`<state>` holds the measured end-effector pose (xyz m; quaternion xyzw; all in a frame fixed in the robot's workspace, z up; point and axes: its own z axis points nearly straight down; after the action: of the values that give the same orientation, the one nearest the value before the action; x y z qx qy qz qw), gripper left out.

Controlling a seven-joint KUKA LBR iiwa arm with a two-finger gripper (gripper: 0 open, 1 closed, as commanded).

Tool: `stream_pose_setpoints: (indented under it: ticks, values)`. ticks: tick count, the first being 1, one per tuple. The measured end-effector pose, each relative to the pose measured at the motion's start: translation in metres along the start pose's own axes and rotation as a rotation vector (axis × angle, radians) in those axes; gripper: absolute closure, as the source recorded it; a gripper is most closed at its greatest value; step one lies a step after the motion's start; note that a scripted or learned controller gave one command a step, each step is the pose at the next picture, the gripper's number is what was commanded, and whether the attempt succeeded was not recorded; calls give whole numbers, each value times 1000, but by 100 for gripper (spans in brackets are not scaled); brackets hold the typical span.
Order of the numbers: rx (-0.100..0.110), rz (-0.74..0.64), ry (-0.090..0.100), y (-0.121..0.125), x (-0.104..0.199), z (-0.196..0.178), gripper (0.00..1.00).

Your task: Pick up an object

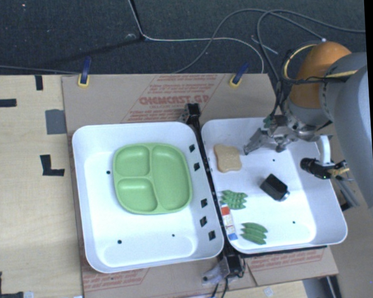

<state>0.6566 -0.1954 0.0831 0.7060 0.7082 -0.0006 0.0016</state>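
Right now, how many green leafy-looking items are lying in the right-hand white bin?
2. One green leafy piece lies near the bin's left wall, below the tan bread-like slice. The second green leafy piece lies nearer the front edge. The gripper might hide more.

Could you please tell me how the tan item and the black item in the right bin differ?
The tan item is light beige, rounded and flat; the black item is dark, boxy and looks thicker. The tan item lies near the bin's left wall, close to the divider; the black item sits nearer the middle, turned at an angle. Both are small, lie loose on the right bin floor, and neither is held.
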Motion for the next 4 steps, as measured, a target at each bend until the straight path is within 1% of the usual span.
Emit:
stream_pose_setpoints:
  ticks: [1, 2, 3, 4]
  values:
    - [-3, -1, -2, 1, 0, -14, 100]
    - [-2, 2, 2, 2, 2, -57, 100]
    - [-4, 2, 2, 3, 2, -111, 100]
    - [1, -1, 4, -13, 43, -119, 100]
